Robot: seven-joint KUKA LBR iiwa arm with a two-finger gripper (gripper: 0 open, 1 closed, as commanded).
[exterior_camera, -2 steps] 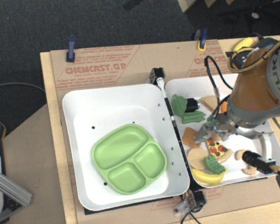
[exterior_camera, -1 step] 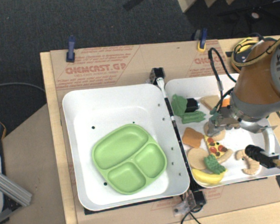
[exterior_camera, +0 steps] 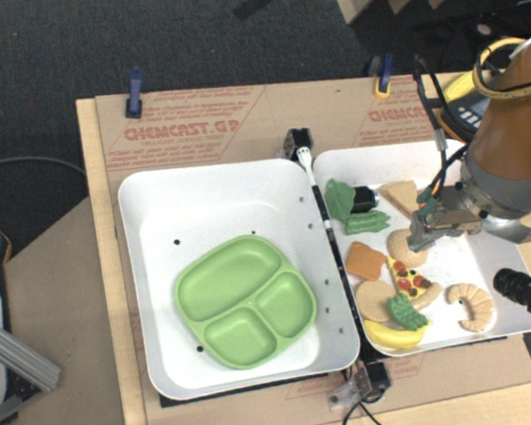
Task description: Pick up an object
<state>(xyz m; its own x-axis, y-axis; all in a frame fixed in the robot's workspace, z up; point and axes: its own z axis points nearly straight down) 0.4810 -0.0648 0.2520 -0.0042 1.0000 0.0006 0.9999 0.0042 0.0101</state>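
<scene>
My gripper (exterior_camera: 422,234) hangs low over the middle of the right bin (exterior_camera: 448,155), just above a round tan cookie-like piece (exterior_camera: 401,243). Around it lie toy foods: a tan wedge (exterior_camera: 400,196), an orange piece (exterior_camera: 366,260), a pizza slice (exterior_camera: 412,283), a green broccoli piece (exterior_camera: 406,313), a yellow banana (exterior_camera: 393,336), a croissant (exterior_camera: 472,306), a round tan slice (exterior_camera: 372,296) and green leafy pieces (exterior_camera: 343,199). A small black object (exterior_camera: 364,196) sits beside the greens. Nothing visibly sits in the gripper.
The left bin (exterior_camera: 152,209) holds a green divided plate (exterior_camera: 244,299). A black divider strip (exterior_camera: 326,224) runs between the bins. The orange and grey arm (exterior_camera: 513,143) covers the right bin's far right side.
</scene>
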